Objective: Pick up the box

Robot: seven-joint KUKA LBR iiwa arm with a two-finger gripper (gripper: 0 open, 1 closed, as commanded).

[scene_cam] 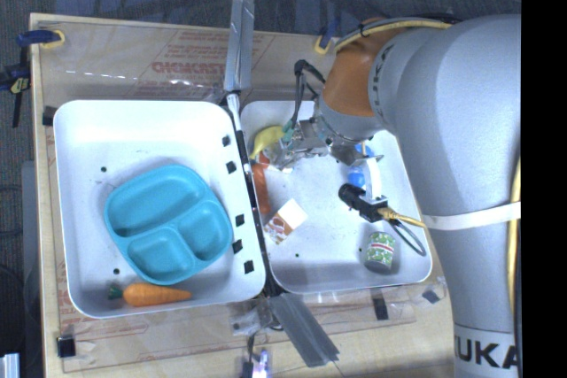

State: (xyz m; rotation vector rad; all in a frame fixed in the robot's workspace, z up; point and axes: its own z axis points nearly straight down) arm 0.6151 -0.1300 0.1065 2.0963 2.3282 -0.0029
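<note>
The box (285,219) is small and white with orange-red print. It lies flat in the right bin (328,274), close to that bin's left wall. My gripper (288,148) hangs over the bin's far left corner, just above a yellow fruit-like item (268,138). It is well above the box in the view and apart from it. The wrist and grey arm cover the bin's far right part.
An orange-red elongated item (259,188) lies along the right bin's left wall, beside the box. A small green-patterned can (381,250) stands at the near right. The left bin (80,128) holds a blue divided plate (166,222) and a carrot (155,295).
</note>
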